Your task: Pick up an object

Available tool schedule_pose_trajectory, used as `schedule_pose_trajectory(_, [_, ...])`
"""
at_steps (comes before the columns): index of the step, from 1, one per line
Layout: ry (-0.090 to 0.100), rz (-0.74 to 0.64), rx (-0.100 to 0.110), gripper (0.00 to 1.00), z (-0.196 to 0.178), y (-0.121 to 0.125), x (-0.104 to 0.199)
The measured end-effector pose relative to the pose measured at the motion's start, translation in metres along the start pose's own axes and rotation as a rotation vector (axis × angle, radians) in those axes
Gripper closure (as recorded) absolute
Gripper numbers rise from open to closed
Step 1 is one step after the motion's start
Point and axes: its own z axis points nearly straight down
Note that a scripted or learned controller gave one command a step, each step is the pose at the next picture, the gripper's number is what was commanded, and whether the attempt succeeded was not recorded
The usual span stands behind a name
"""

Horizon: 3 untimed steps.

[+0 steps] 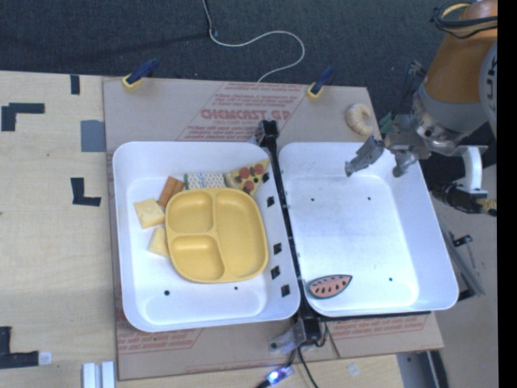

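Your pincer [380,158] hangs with fingers apart and bare over the right bin's [420,241] far edge. The watermelon slice [329,285] lies flat at its near-left corner; descend squarely, straddling its narrow width.

- The yellow divided plate [216,234] covers parts of the toast-coloured pieces [150,213] and the pizza slice [250,175] behind it.
- The arm [467,55] is cut off by the top and right edges.
- The end effector [380,158] is blurred; its finger spacing cannot be determined.
- The worktop [48,241] runs off the left and bottom edges.
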Motion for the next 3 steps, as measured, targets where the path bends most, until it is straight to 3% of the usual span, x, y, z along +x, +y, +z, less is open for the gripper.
schedule_pose_trajectory(1, [-0.002, -0.003, -0.013, 0.00, -0.008, 0.002, 0.000])
schedule_pose_trajectory(3, [-0.002, -0.003, -0.009, 0.00, 0.094, 0.007, 0.010])
